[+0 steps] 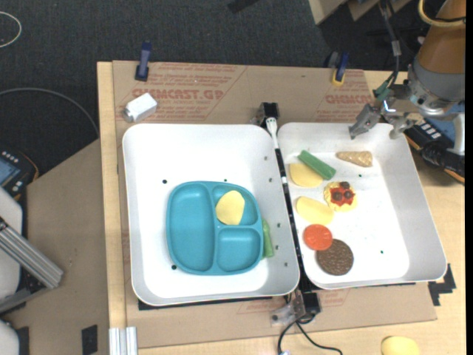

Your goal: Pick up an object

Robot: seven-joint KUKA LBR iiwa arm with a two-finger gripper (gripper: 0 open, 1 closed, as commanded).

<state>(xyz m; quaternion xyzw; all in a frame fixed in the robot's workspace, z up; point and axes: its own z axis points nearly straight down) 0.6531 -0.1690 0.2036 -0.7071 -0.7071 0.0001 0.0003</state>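
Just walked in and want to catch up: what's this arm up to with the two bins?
A robot arm's gripper hangs over the far right corner of the right bin, fingers spread, nothing between them. Below lie toy foods: a green piece, a tan wedge, yellow pieces, a red disc and a brown disc. The left bin bears a teal divided tray with a yellow piece in its upper right compartment. Nothing has been picked up yet.
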